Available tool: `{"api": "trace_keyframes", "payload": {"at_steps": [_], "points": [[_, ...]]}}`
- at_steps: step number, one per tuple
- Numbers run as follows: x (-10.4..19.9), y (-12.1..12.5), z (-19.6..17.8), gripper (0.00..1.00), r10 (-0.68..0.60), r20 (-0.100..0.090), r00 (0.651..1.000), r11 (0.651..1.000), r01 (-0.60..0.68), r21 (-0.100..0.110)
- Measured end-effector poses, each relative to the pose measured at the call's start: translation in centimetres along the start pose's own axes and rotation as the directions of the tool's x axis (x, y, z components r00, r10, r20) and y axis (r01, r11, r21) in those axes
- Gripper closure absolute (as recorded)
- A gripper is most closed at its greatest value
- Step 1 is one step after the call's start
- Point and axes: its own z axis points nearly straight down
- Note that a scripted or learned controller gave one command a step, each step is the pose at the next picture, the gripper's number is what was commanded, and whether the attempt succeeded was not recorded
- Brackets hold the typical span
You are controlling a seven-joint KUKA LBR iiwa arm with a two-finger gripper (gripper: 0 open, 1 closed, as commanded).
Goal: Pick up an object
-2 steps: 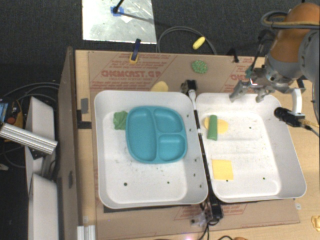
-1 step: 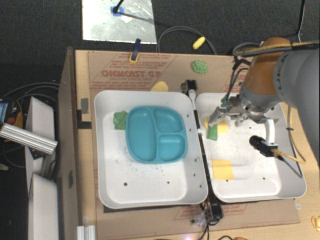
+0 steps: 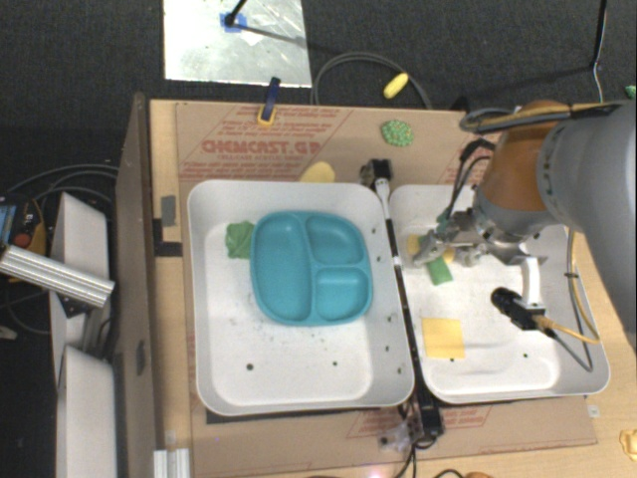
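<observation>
Two shallow white bins sit side by side on the bench, whose brown top carries red printed lettering. The left bin holds a teal divided plate lying flat near its middle, with a small green leafy piece touching the plate's left edge. The right bin holds a flat yellow square toward its near side, lying apart from everything else, and a green block up near the bin's far left corner, with a bit of yellow showing just beside it.

The grey arm reaches in from the right, its orange band above the wrist, and the pincer is low over the far left part of the right bin, right at the green block. The metal parts of the pincer crowd together with the block there, and I cannot tell how far apart the pincer stands or whether it has hold of the block. A black cable end hangs from the arm over the bin floor to the right of the yellow square.

Beyond the bins, on the bench top, lie a green dotted disc and a pale yellow piece at the left bin's far rim. A blue and yellow clamp sits at the bench's far edge, a yellow object rests on the dark floor past it, and a silvery sheet lies farther back.
</observation>
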Motion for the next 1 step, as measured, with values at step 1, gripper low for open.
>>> {"api": "trace_keyframes", "payload": {"at_steps": [1], "points": [[0.03,0.16,-1.24,1.00,-0.001,0.001,1.000,1.000,0.001,-0.005]]}}
